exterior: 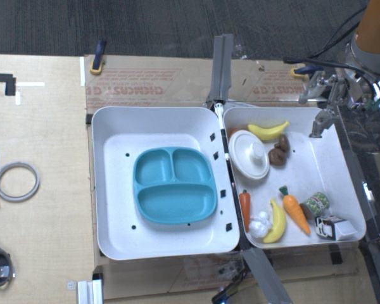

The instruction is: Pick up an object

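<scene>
two white bins sit side by side on your counter, and nothing has been lifted out of either one. nearest you in the right bin [348, 170] lie a small black-and-white box [334, 227], a green patterned roll [316, 203], a large carrot [296, 212], a banana [277, 221] with a white crumpled lump [260, 225] touching it, and a thinner carrot [244, 209] along the bin's left wall. further back you have a white lidded bowl [249, 154], a brown lump [279, 152] just beside it, and a second banana [268, 130] near the far wall. in the left bin [107, 189] a blue divided plate [175, 185] lies flat in the middle, alone.

farthest off, at the right bin's far right corner, the end effector [321, 123] hangs above the rim, well apart from every candidate. a thin grey finger points down there with nothing gripped in it; whether the fingers are spread or closed you cannot tell from this angle.

judging by that, the pick is at its very start: no object chosen by contact, no descent over one, no grasp. all of it remains, meaning travel over a target, lowering, closing and lifting. the second banana and brown lump look like your closest options, though that is only a guess.
</scene>
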